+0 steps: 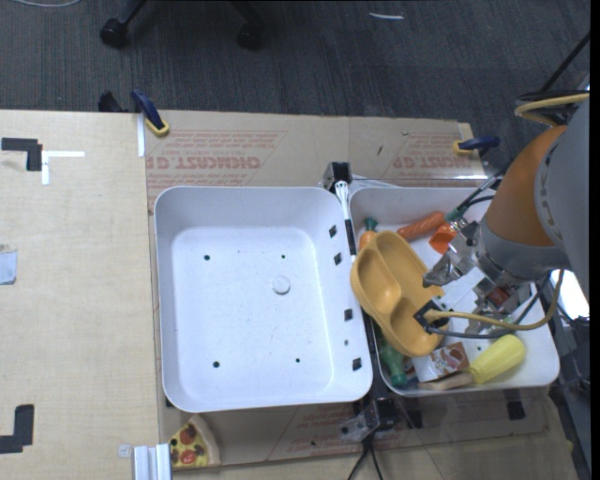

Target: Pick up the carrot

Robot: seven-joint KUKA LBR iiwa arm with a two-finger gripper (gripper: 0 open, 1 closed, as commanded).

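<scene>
Dark carpet up top, chair base wheels (178,28) at the upper edge. Light wood tabletop (70,309) with a cardboard sheet (244,150) clamped under two white bins side by side. Left bin (248,295) shows a bare floor with small holes. Right bin (450,380) is crowded. Carrot (420,226) lies at the far side of the right bin, orange, with its green top (371,224) near the divider; part of its length sits behind the yellow bowl (394,289). That bowl is double-lobed, tilted, leaning over the rim between the bins. Corn cob (497,359) rests at the near right corner of the right bin, with small packets beside it. Pizza slice toy (190,444) on the tabletop below the left bin. Grey arm with orange band (520,202) comes in from the right over the right bin. End effector (439,298) is low beside the bowl, apart from the carrot; finger state cannot tell, too cluttered with cables.
</scene>
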